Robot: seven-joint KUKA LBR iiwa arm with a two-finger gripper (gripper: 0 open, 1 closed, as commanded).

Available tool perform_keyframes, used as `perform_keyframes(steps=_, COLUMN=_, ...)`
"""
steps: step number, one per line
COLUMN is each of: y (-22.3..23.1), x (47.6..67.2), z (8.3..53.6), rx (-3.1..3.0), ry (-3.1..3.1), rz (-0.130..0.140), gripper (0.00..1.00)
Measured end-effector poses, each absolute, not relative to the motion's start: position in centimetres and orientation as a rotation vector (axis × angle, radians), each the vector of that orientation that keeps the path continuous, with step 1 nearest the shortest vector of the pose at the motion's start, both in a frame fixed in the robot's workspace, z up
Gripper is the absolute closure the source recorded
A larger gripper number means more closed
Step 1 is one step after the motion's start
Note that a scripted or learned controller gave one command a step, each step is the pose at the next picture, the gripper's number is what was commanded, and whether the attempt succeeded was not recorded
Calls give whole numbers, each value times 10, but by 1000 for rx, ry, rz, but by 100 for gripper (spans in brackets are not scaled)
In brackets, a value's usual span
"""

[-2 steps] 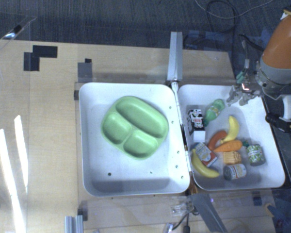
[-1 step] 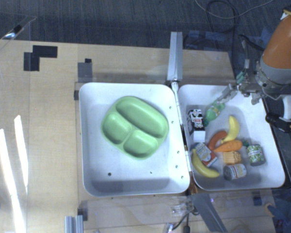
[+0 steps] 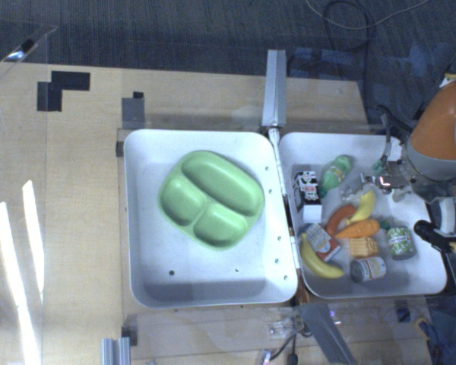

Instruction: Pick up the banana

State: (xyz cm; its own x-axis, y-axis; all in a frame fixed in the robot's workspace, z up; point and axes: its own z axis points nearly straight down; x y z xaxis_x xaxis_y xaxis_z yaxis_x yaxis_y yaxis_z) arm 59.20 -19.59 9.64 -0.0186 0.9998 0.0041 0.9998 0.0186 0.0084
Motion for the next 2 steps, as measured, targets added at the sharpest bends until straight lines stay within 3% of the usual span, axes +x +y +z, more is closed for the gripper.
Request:
perform_keyframes(steps=1, y=-197, x=594, z=109, rx=2192, ry=2238, rz=16, gripper=100)
perform_keyframes(steps=2, y=-182, x=621, z=203, rx=2190, ry=2242, rz=6, gripper=100)
